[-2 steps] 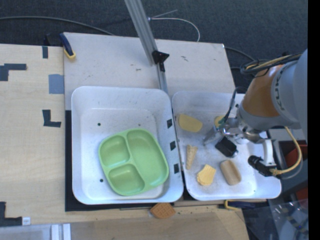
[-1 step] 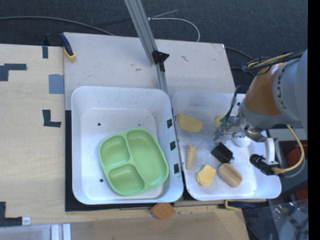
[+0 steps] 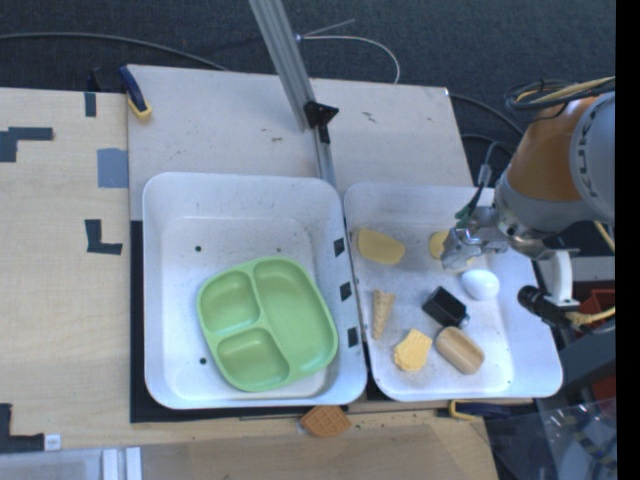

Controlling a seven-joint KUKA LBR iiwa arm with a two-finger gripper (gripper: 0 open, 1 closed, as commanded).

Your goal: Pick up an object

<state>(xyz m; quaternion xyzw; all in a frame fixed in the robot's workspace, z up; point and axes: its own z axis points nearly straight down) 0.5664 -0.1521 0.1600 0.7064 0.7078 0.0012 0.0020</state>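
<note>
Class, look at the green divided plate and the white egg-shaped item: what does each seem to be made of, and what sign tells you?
Green divided plate: probably moulded plastic, matte to slightly glossy; uniform colour, rounded compartment ridges.
White egg-shaped item: likely plastic play food, smooth; even white with a soft highlight, though a real egg cannot be ruled out.

I see pale wooden benchtop (image 3: 50, 268) w/ grey tape patches (image 3: 112, 166) at left. Blue-yellow clamp (image 3: 134, 92) at grey board (image 3: 230, 118) corner. Slanted aluminium pole (image 3: 280, 43) w/ black bracket (image 3: 320, 115) above bins. Thin white cable (image 3: 375, 48) looping on dark floor (image 3: 450, 18). Round tan waffle biscuit (image 3: 325, 421) lying on bench, just below bins.
</note>
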